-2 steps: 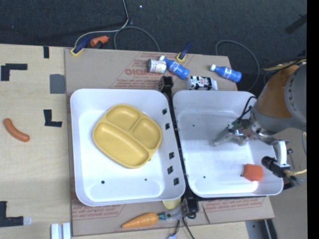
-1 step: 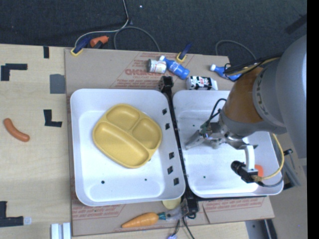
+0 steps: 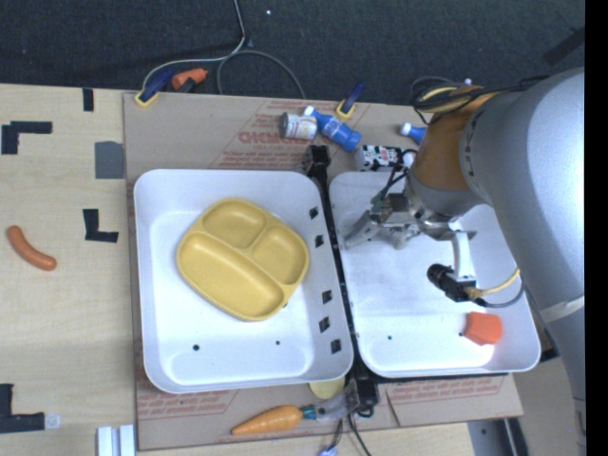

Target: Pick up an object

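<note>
My gripper hangs low over the upper left part of the right bin, close to the divider between the bins. Its two metal fingers are spread apart and open, with only bare white bin floor between them. An orange block lies in the right bin's lower right corner, well away from the gripper. A yellow divided plate rests in the middle of the left bin.
The grey arm with its orange band covers the right bin's upper right. Outside the bins lie a carrot at the front, a sausage far left, and blue and white items behind.
</note>
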